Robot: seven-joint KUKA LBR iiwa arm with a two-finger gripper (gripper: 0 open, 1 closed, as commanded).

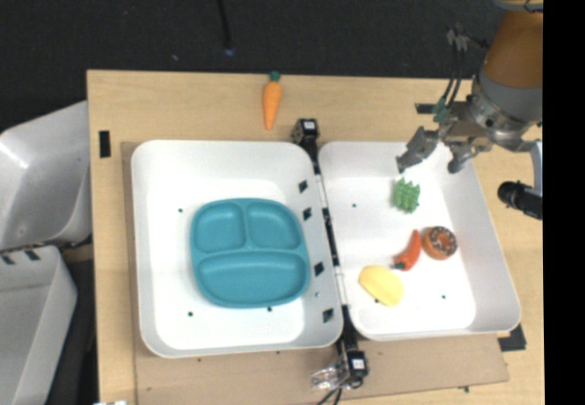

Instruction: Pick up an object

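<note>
My gripper (435,156) hangs open over the back of the right bin (366,175), its two fingers spread wide with nothing between them. Just below it lies a small green toy (407,196). Nearer the front of the same bin sit a red-orange pepper (409,251), a round brown and orange piece (440,242) touching it, and a yellow piece (380,284).
The left bin (155,211) holds a teal divided plate (249,250). An orange carrot (271,101) lies on the wooden bench behind the bins. A small black clip (305,130) sits at the back where the bins meet.
</note>
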